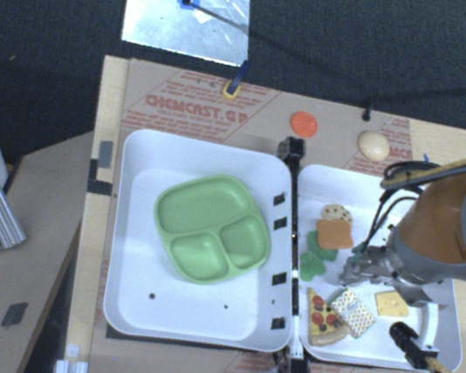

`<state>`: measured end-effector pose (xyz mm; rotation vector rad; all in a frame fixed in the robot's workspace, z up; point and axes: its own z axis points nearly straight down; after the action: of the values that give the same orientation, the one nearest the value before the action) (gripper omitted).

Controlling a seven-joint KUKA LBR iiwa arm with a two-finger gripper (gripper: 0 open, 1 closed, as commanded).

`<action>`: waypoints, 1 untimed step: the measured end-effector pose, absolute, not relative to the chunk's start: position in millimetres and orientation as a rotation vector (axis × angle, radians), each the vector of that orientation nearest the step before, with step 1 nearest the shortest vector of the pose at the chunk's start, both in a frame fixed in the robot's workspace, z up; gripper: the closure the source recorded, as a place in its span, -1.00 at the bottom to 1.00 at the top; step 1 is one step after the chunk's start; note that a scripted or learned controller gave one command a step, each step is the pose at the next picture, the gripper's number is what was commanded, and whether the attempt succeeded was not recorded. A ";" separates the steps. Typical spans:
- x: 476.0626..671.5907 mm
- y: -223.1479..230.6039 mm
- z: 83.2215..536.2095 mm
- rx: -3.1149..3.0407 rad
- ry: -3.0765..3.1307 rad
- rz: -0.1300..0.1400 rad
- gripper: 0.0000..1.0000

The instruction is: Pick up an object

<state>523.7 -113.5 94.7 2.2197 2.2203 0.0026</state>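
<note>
Toast [334, 234] lies in the right bin [455, 338], just left of my tool [359, 269]. I cannot tell the tool's state. I'd centre over one piece before descending, avoiding the pizza [323, 317] nearby.

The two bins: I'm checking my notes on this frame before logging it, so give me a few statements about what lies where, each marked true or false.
1. The green divided plate lies in the left bin. True.
2. The pizza slice lies in the left bin. False: it lies in the right bin, near its front left corner.
3. The pincer is over the right bin. True.
4. The orange disc lies inside the right bin. False: it lies on the cardboard behind the bins.
5. The cheese slice lies on the green plate. False: it lies on the right bin's floor, beside the arm.
</note>
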 end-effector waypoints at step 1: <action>521.4 -114.1 138.1 2.215 2.222 0.004 1.00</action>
<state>521.4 -114.1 138.1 2.2151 2.2224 0.0039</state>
